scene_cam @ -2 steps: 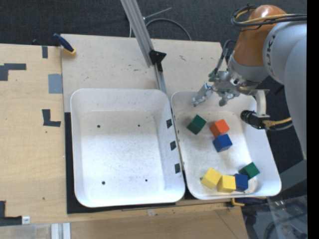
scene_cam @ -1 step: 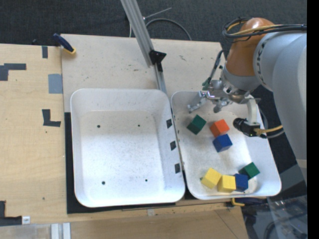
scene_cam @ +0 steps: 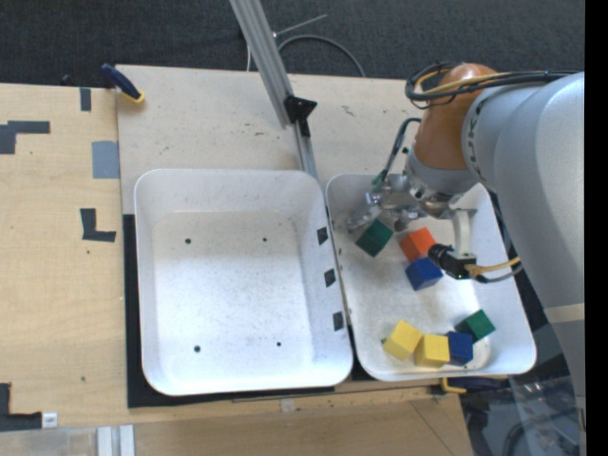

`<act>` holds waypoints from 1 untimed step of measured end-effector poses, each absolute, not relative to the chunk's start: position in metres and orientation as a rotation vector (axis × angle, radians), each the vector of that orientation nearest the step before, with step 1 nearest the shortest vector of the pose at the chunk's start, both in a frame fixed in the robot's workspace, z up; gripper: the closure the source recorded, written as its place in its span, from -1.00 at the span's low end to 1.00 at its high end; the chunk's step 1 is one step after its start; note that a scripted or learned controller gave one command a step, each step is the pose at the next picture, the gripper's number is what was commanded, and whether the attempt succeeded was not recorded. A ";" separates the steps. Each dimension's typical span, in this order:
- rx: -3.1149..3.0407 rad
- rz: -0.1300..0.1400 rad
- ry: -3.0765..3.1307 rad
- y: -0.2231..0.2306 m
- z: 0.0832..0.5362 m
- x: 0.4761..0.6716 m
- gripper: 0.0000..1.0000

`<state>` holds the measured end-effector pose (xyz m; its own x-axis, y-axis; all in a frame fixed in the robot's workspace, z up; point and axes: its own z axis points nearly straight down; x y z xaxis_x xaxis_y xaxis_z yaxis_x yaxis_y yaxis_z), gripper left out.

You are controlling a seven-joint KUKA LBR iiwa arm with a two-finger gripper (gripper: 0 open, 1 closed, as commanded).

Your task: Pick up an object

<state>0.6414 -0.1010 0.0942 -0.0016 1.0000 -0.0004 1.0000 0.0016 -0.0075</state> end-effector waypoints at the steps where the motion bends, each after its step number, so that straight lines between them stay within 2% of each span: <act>1: -2.217 0.002 -2.223 -0.100 0.108 0.643 1.00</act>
<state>0.6433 -0.1002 0.1080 -0.0028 1.0000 0.0004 1.0000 0.0028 -0.0021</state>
